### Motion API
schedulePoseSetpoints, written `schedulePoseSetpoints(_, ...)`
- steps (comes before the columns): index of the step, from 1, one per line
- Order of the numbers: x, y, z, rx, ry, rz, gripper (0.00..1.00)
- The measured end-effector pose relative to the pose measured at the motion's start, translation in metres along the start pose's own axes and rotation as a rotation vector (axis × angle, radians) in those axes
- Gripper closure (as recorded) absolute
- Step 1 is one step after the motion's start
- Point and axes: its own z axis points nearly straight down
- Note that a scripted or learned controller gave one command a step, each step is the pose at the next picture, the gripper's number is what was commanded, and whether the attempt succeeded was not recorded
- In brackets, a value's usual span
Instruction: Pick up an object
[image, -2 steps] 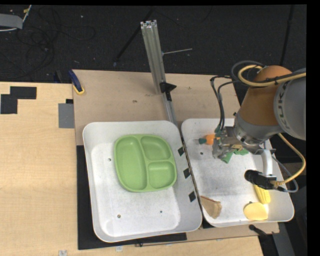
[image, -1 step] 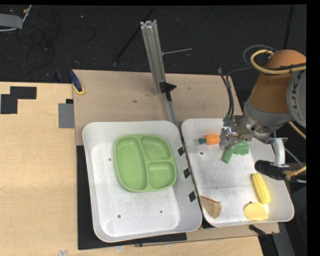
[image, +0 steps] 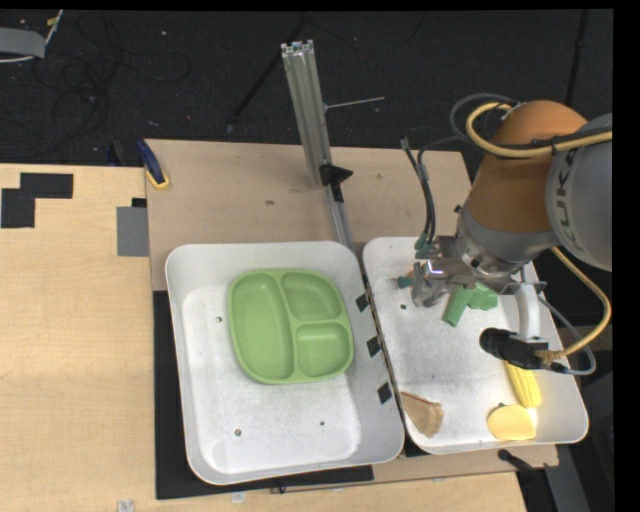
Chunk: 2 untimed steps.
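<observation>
The end effector (image: 430, 283) hangs low in the far part of the right bin (image: 452, 385), just beside a green block (image: 470, 302). Whether it is open or closed cannot be told. A yellow corn cob (image: 524, 385) lies nearer the front.

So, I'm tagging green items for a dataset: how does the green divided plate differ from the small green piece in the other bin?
The plate is pale lime; the green piece is darker. The plate is far larger, with three compartments; the piece is a small bar. The plate lies flat in the left bin; the piece lies in the right bin beside the gripper. Both are green.
</observation>
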Motion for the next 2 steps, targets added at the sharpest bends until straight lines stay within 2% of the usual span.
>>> schedulePoseSetpoints(2, 0.115, -0.005, 0.001, -0.001, 0.0, -0.003, 1.0)
